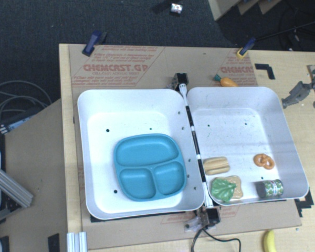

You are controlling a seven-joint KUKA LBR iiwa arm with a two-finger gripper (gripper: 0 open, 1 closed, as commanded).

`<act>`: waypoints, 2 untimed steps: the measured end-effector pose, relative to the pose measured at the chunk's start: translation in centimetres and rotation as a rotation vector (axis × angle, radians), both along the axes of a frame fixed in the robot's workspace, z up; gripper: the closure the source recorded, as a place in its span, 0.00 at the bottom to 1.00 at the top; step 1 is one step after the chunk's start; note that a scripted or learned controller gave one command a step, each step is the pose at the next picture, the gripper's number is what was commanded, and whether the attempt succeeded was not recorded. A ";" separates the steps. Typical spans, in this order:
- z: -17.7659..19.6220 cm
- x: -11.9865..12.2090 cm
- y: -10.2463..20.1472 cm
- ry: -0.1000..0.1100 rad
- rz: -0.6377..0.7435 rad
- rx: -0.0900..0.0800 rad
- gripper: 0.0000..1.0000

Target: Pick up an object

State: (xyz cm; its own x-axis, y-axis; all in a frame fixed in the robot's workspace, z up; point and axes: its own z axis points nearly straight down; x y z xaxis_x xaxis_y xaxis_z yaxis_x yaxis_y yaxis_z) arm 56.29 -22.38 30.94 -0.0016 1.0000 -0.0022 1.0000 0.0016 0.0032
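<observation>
The right bin (236, 109) holds several small items along its near side: a tan bread roll (216, 165), an orange pretzel (263, 161), a green leafy piece (224, 189) lying on a tan slice, and a small green can (271, 188) on its side. My gripper (303, 92) is at the right edge of the view, beyond the far right corner of that bin and well away from all the items. Nothing is seen in it.
A blue divided plate (149, 166) lies in the left bin (94, 119). On the bench sit a small orange piece (227, 81) behind the right bin and a yellow banana (269, 241) at the near edge. Clamps (94, 42) grip the board's far edge.
</observation>
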 end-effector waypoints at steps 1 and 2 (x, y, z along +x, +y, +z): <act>-0.3 10.2 0.1 0.001 0.001 0.001 0.00; -10.4 4.1 0.2 0.005 -0.002 0.002 0.00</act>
State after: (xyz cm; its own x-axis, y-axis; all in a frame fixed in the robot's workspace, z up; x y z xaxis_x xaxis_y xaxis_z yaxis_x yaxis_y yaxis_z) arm 60.38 -22.17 20.55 0.0000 1.0000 0.0001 1.0000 0.0000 -0.0020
